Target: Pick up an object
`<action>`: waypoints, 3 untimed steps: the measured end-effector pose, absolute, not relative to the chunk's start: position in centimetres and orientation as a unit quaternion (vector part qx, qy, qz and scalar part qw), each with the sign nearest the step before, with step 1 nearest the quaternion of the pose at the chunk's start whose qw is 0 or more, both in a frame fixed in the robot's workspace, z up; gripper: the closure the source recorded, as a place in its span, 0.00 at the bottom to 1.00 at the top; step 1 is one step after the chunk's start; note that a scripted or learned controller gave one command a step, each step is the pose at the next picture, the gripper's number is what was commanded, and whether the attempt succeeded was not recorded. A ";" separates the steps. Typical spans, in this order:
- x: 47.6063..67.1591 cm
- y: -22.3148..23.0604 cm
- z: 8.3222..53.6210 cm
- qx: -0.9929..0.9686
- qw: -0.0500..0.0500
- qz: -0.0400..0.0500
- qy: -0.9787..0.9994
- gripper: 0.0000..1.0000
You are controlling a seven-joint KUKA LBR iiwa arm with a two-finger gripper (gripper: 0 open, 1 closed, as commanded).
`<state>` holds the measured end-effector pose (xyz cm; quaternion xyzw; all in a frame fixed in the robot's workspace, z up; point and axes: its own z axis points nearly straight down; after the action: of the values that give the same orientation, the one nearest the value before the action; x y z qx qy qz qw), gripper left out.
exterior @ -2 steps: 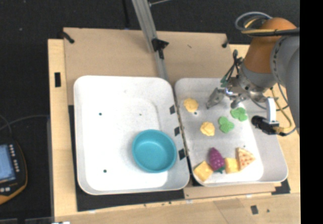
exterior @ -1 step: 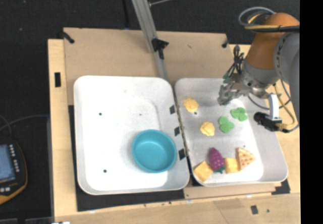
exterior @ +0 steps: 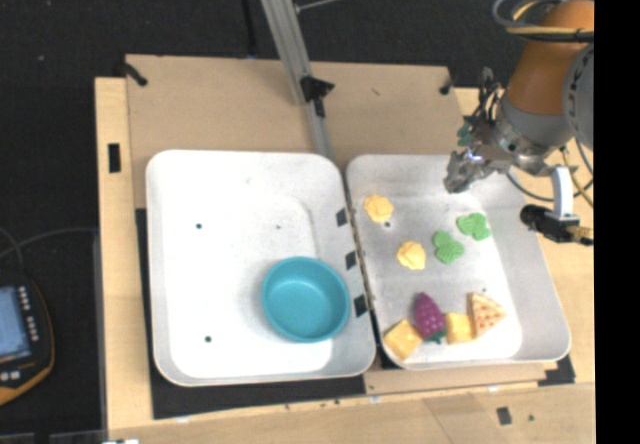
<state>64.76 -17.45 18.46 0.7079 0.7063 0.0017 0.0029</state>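
In the camera view, the grey arm with its orange band (exterior: 548,72) is reaching in at the upper right of the frame, and its two-finger gripper (exterior: 462,172) is hanging over the upper right corner of the right-hand shallow white bin (exterior: 530,277). The tip is small and dark here, so I cannot tell how it is set, and nothing is showing in its grasp.

Toy foods are lying apart across that bin: a small yellow lump (exterior: 377,208) at upper left, a second yellow lump (exterior: 411,254) near the middle, and two green leafy pieces (exterior: 473,226) (exterior: 449,248) just right of it, below the gripper. Along the lower edge are sitting a yellow cheese-like block (exterior: 402,339), a purple grape cluster (exterior: 429,316), a small yellow piece (exterior: 459,328), possibly corn, and an orange pizza-slice wedge (exterior: 487,312).

In the left-hand white bin (exterior: 200,202), a round teal plastic bowl (exterior: 305,298) is resting upright toward the lower right.
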 end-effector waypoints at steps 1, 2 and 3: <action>64.9 -17.6 22.6 0.707 0.003 0.002 0.707 1.00; 63.1 -12.8 23.8 0.706 0.000 0.001 0.708 1.00; 61.5 -7.9 25.0 0.705 0.000 0.001 0.709 1.00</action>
<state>61.46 -7.91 24.97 0.7047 0.7095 0.0011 -0.0001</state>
